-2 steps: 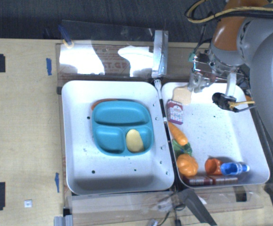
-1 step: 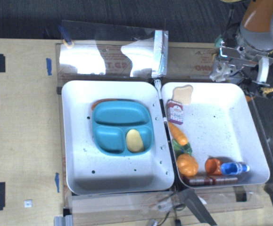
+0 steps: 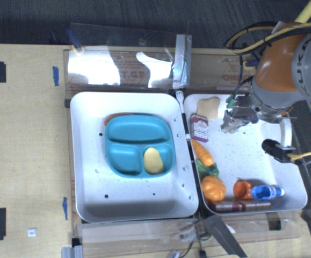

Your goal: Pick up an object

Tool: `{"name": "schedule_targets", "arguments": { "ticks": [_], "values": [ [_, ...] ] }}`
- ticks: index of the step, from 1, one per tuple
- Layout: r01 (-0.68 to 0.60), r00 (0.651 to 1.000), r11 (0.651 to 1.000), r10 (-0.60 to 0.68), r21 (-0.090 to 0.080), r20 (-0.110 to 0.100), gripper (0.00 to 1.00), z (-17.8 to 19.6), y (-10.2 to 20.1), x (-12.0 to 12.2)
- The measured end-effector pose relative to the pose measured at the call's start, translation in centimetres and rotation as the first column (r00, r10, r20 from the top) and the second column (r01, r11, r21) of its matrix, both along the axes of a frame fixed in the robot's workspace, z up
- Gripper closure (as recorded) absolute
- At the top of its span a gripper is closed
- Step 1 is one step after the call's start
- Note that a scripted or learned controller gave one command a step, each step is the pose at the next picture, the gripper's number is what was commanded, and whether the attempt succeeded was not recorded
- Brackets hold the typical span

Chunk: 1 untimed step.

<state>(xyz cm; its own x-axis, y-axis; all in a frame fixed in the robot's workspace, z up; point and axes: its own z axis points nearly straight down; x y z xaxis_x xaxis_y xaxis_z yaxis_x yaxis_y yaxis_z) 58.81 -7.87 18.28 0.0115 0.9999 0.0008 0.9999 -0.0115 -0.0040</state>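
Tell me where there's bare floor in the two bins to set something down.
Left bin: bare strips ring the blue tray, widest below it. Right bin: open middle between the carrot and the right wall, below the gripper. Crowded along its left wall and bottom, by the orange and bottle.

A: What is not clear here?

B: The gripper (image 3: pixel 234 118) is small and dark over the right bin (image 3: pixel 252 155); I cannot tell if its fingers are apart or together. The arm (image 3: pixel 289 63) is cut by the right edge.

A: And the objects?

B: The label on the red packet (image 3: pixel 199 128) is too small to read. A dark flat thing (image 3: pixel 234 206) at the near wall is partly under the orange cup (image 3: pixel 241 188) and the bottle (image 3: pixel 266 192). An orange edge (image 3: pixel 124 115) shows behind the blue tray (image 3: pixel 139 144); the rest is hidden.
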Motion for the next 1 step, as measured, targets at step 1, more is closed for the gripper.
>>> {"name": "schedule_targets", "arguments": {
  "ticks": [1],
  "values": [
    [0.0,1.0,1.0,0.0,0.0,0.003,0.0,0.16,-0.01,0.08]
  ]
}}
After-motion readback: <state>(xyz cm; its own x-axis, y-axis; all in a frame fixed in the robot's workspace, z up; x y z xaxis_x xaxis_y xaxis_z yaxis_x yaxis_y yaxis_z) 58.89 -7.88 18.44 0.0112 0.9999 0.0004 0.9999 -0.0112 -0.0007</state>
